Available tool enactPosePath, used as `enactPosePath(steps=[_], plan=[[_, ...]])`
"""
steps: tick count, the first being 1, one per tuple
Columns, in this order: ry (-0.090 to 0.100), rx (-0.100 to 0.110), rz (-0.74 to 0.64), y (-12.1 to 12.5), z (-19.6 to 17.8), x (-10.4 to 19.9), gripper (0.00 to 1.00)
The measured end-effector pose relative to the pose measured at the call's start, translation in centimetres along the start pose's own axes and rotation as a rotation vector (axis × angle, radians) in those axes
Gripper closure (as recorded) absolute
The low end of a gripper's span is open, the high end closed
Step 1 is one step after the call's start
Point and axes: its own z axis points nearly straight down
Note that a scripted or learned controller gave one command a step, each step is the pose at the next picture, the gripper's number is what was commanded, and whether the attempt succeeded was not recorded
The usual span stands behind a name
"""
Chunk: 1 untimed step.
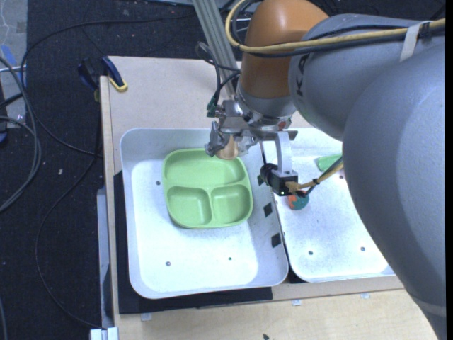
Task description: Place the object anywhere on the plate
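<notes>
A light green plate (207, 190) with three compartments lies in the left white bin (198, 268). My gripper (227, 146) hangs over the plate's far right rim, just under the orange wrist band. A small tan object (228, 150) shows between its dark fingers (212, 147), so the gripper is shut on it. The object sits at about the height of the plate's back edge; whether it touches the rim is hidden by the fingers.
The right bin (333, 250) holds a small teal-and-orange item (300, 202) near its left wall and a green piece (328, 163) farther back. The big grey arm covers the right side. A cable with a black clip (277, 180) dangles over the divide.
</notes>
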Motion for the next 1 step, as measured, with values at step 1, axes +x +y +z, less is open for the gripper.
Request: enactPosePath(steps=[1], plan=[[-0.002,0.003,0.005,-0.08,0.10,-0.38,0.00]])
